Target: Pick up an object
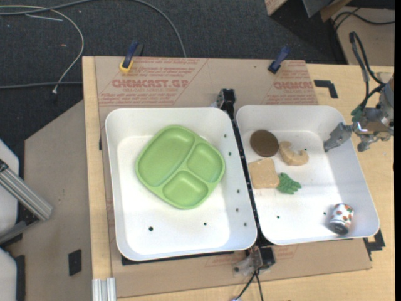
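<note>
The right bin (357, 168) holds several small things: a round brown disc (264, 143), a pale curved piece (293, 154), a tan square slab (264, 173), a small green leafy object (288, 184) and a silver object with orange spots (340, 218) in the near right corner. My gripper (351, 140) hangs over the bin's right rim, well right of the curved piece. Its two grey fingers (335, 137) are spread apart and open, with nothing between them.
The left bin (119, 187) holds a green divided plate (181, 166). A black divider with clamps (227, 99) runs between the bins. Blue clips (130, 54) pin the cardboard base at the back. Cables trail over the dark floor beyond.
</note>
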`<control>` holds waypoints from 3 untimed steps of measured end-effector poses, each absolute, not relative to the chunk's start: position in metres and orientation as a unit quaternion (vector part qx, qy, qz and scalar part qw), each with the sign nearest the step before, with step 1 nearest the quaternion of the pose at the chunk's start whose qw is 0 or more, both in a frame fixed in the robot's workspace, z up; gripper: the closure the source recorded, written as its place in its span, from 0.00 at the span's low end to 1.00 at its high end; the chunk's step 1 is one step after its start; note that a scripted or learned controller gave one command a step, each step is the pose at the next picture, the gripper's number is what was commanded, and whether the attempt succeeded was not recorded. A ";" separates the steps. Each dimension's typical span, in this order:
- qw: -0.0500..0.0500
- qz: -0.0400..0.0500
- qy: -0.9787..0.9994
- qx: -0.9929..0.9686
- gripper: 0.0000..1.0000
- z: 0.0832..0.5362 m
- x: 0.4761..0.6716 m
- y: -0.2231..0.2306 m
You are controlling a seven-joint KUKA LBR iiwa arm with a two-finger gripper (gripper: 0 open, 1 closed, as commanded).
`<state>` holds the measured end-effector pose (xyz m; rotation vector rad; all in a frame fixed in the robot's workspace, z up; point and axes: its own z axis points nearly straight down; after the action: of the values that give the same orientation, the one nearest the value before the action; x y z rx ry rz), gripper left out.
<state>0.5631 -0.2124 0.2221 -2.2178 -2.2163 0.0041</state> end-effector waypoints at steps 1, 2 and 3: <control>0.003 0.001 -0.707 -0.707 0.00 0.179 0.563 -0.215; 0.003 0.001 -0.707 -0.707 0.00 0.129 0.570 -0.209; 0.000 -0.001 -0.707 -0.707 1.00 0.143 0.571 -0.209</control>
<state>0.5714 -0.2091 0.1435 -2.2204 -2.2215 -0.0017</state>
